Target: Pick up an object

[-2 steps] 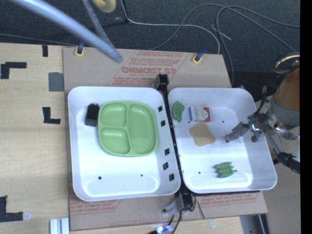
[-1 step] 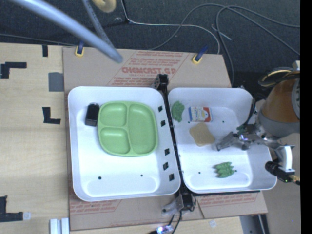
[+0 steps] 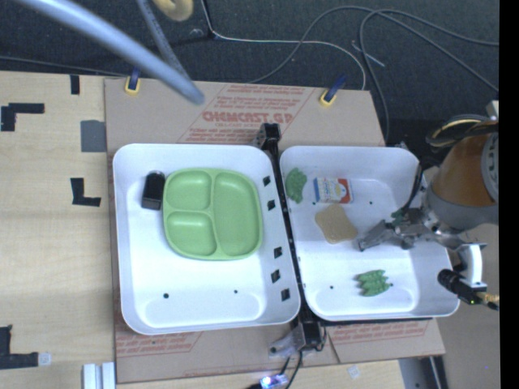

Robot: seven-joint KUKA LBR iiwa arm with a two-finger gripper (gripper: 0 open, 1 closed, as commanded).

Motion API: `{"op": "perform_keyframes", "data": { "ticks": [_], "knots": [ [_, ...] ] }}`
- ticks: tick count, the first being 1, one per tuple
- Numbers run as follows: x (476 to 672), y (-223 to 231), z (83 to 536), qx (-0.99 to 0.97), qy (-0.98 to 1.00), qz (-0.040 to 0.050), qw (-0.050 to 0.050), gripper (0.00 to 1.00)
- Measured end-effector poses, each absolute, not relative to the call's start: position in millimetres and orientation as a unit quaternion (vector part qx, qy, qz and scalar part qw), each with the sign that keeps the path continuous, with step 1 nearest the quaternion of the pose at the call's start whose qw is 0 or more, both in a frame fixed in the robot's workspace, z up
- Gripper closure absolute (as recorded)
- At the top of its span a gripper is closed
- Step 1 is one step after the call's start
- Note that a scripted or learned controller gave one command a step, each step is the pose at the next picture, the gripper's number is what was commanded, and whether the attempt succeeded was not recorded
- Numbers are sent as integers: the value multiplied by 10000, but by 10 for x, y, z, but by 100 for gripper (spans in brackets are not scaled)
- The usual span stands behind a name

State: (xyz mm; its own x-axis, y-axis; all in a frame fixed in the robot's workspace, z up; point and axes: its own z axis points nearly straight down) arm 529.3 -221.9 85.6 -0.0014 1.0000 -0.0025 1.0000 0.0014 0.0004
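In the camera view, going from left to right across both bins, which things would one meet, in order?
black block → green divided plate → green leafy piece → tan piece → gripper. The white packet and the lower green piece overlap the others in left-right position, so I leave them out.

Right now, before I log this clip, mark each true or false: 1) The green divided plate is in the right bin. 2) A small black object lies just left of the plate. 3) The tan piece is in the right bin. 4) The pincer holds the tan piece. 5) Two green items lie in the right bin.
1) False. The green divided plate sits in the left bin.
2) True. The small black object lies beside the plate's left edge.
3) True. The tan piece lies in the right bin.
4) False. The pincer is beside the tan piece, nothing visibly held.
5) True. One green item lies near the divider, another green item near the front.
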Motion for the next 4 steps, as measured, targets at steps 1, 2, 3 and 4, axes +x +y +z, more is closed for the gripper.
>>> {"op": "perform_keyframes", "data": {
  "ticks": [1,2,3,4],
  "knots": [
    [5303,-2224,967,7065,7077,-3,37,100],
    [5404,-2202,1444,7065,7077,8,15,100],
    [5468,-2203,2071,7064,7078,11,29,100],
    [5476,-2202,2527,7066,7076,5,16,100]
  ]
}}
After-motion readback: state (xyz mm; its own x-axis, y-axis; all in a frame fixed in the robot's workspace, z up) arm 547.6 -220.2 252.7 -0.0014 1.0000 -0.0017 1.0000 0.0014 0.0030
